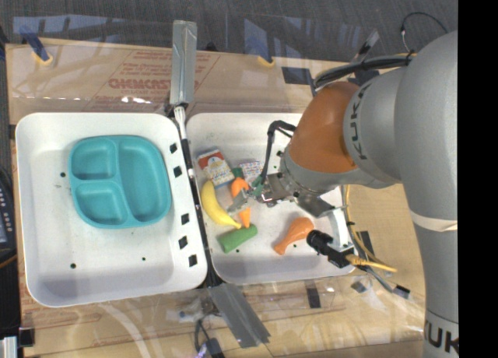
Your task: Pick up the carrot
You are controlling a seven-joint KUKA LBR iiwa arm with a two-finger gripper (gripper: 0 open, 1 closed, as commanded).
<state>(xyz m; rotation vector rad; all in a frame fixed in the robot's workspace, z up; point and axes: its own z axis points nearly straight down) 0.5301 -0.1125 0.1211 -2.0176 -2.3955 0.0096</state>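
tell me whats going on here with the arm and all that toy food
A KUKA arm reaches from the right into the right bin, its gripper down among toy food: a banana, a green piece, an orange drumstick-shaped toy and small cartons. The gripper sits right at the orange carrot, but whether it has a grasp cannot be told. The left bin holds a teal divided plate.
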